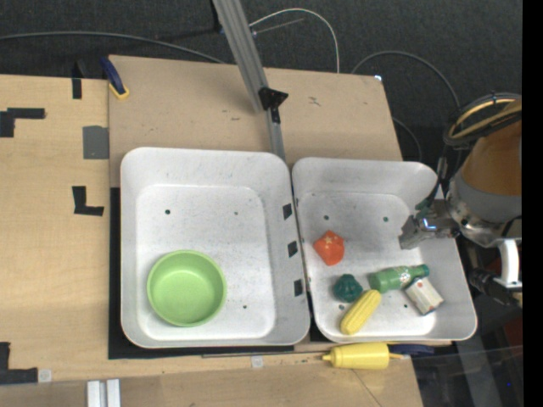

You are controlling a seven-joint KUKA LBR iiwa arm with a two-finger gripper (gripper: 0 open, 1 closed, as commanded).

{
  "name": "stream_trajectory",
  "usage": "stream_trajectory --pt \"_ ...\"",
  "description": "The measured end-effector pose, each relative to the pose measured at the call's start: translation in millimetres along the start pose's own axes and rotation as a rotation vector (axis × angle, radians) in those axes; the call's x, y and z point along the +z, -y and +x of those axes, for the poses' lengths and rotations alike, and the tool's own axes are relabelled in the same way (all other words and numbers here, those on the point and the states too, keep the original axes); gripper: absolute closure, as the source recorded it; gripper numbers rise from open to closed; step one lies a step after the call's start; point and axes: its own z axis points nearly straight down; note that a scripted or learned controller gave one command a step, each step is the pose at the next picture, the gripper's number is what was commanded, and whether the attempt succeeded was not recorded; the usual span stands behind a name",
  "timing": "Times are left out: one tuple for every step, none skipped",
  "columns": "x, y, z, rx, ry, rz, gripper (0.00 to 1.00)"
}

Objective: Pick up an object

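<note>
The objects to pick from sit bunched in the lower part of the right bin (356, 185): an orange-red piece (330, 247), a dark green lump (346, 288), a yellow corn cob (361, 310), a green bottle (397, 277) and a small white block (423, 296). The gripper (422, 227) hangs over that bin's right edge, above and to the right of the cluster; whether it is spread or closed I cannot tell, and nothing visibly sits in it. The trouble I'd expect: bottle, block, corn and lump lie almost touching, so a descent there could nudge neighbours or catch two at once, and the rounded corn might roll free. The left bin (204, 168) holds just a green bowl (187, 287) in its lower-left corner. A yellow bottle (361, 356) lies outside, below the right bin.
</note>
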Motion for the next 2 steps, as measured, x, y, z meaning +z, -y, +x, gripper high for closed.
stream_trajectory --pt "-44.3 -7.4 1.7 -0.001 0.000 0.001 1.00" --pt "-77.5 -8.3 1.9 0.000 -0.001 0.002 1.00"
